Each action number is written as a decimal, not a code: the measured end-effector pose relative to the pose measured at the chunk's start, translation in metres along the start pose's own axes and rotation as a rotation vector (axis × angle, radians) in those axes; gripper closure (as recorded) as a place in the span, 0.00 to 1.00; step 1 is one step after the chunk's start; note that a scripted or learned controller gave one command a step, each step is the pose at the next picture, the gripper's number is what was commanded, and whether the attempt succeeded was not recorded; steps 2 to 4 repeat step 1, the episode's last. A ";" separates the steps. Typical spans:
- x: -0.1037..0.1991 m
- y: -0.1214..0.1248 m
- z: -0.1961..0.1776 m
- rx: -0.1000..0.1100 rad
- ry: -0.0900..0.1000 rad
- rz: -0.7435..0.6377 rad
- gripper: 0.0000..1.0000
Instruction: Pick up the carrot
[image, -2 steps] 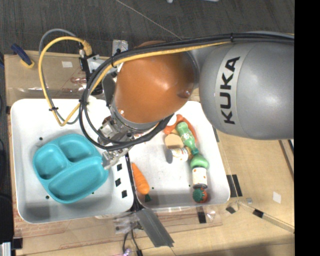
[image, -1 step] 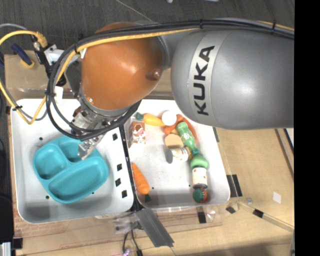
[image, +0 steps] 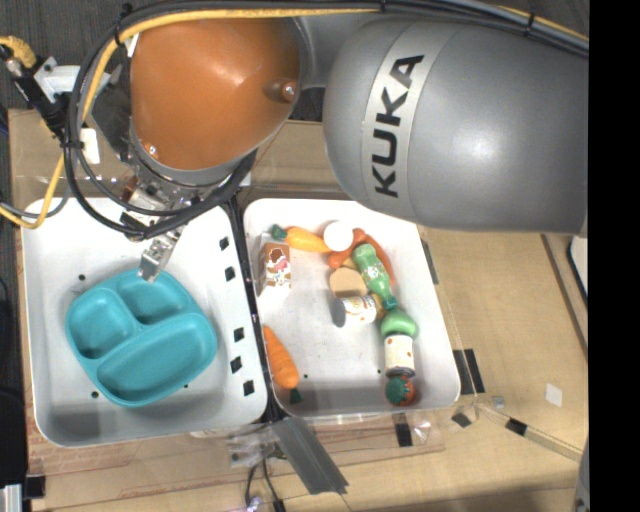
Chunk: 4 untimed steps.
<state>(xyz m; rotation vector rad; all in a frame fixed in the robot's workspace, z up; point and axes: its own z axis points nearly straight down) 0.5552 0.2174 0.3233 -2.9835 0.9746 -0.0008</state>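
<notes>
Two shallow white bins sit side by side on a bench, seen from above at a slant; a large grey arm (image: 450, 110) with an orange band (image: 205, 85) reaches in from the right and covers much of the upper view. Its gripper (image: 155, 255) hangs over the far part of the left bin (image: 50, 250), just above the far rim of a teal divided plate (image: 140, 335); one metal fingertip is visible, nothing can be seen held, and how far the claw is parted cannot be told because the wrist hides it.

The carrot (image: 280, 360) lies in the right bin (image: 430, 290), pressed against the wall it shares with the left bin, near the front; it likely rests there because the wall stopped it. Its long axis runs roughly along that wall; which end is the tip is hard to tell.

Further back in the right bin lie a second orange vegetable (image: 305, 238), a small carton (image: 276, 265), a green bottle (image: 375, 272), a tin (image: 358, 308) and a brown bottle (image: 398, 350); the gripper is well apart from the carrot, so the pick appears not yet begun.
</notes>
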 end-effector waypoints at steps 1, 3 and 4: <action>0.081 0.012 -0.068 -0.001 0.001 -0.311 1.00; 0.081 0.012 -0.068 -0.001 0.001 -0.311 1.00; 0.081 0.012 -0.068 -0.001 0.001 -0.311 1.00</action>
